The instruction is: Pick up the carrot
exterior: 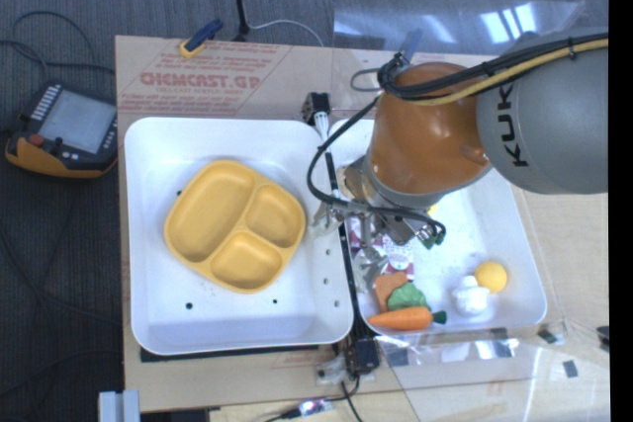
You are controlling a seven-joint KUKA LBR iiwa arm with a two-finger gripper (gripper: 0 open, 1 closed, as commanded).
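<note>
Pincer [381, 247] hangs over the right bin [524, 257]; I cannot tell its state. It might grab the green toy [406, 295] touching the carrot [401, 318] instead.

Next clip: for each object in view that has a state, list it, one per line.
carrot: lying flat near the right bin's front wall, not gripped
hand: low over the right bin, above the carrot
yellow divided plate: upright in the left bin
yellow ball: resting in the right bin

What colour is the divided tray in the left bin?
Yellow. The divided tray shows plainly in the camera view.
</note>
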